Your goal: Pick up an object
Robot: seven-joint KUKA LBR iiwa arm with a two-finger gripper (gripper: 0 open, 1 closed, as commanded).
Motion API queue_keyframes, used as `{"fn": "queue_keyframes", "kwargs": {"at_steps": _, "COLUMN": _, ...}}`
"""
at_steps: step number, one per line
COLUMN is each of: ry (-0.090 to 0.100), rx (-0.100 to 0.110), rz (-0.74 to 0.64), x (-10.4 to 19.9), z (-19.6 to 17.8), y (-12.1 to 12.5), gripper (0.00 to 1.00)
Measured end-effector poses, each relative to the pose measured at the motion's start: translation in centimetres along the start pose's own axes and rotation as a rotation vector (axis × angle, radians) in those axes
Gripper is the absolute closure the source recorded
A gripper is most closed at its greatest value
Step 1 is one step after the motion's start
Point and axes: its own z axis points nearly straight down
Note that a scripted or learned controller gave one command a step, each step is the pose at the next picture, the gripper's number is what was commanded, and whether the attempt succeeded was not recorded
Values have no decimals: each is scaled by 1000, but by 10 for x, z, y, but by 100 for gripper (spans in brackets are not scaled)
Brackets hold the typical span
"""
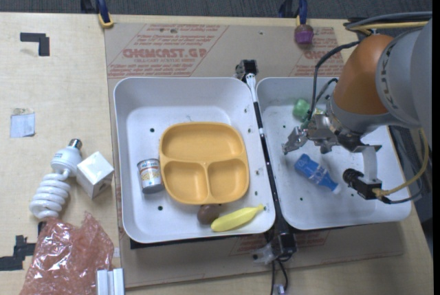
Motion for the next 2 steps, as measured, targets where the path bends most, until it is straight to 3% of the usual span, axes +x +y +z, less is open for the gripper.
{"fn": "queue_keyframes", "kwargs": {"at_steps": 1, "ry": -1, "rx": -2, "rz": 2, "x": -1, "z": -10, "y": 1, "gripper": 100}}
{"fn": "queue_keyframes", "kwargs": {"at_steps": 2, "ry": -1, "rx": -2, "rz": 1, "x": -1, "z": -10, "y": 1, "gripper": 0}}
